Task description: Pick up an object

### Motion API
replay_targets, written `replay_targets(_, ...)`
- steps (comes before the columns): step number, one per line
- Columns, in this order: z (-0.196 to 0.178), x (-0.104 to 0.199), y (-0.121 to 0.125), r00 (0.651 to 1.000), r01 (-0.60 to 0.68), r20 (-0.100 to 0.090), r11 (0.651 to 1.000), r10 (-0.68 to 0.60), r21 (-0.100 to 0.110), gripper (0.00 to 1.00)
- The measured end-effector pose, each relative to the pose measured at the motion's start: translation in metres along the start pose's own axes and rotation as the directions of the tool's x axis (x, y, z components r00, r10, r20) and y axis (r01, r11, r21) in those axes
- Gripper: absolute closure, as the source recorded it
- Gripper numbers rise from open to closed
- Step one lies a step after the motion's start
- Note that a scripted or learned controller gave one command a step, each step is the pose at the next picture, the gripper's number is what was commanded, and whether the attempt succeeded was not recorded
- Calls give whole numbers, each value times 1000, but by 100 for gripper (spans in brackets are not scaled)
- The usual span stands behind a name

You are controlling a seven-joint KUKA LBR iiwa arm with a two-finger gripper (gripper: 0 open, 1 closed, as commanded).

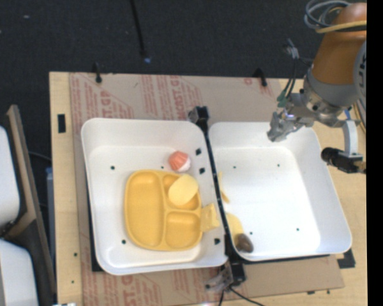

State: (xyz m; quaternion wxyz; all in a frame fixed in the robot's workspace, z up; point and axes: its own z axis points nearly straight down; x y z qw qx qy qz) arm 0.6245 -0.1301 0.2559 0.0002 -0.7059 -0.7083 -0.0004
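Tray (154,212) — yellow, long axis running near-to-far — lies flat; pincer (279,131) state I cannot tell.

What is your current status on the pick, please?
Gripper above right bin's far rim, nothing seen held. Yellow tray, pink ball in left bin. Path unobstructed.

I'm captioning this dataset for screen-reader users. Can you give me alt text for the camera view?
A grey and orange robot arm holds its end effector over the far edge of the right white bin. The left white bin holds a yellow divided tray, a pale yellow disc on it, and a small pink ball beside it.
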Motion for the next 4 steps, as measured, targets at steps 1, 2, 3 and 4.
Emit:
replay_targets(1, 13, 47, -12, 1000, 0, 0, 1000, 0, 2, 100)
replay_targets(2, 4, 96, -27, 1000, 1, 0, 1000, -1, 1, 100)
replay_targets(3, 0, 140, -38, 1000, 0, 0, 1000, 0, 1, 100)
replay_targets(4, 15, 187, -54, 1000, 0, 1, 1000, 0, 2, 100)
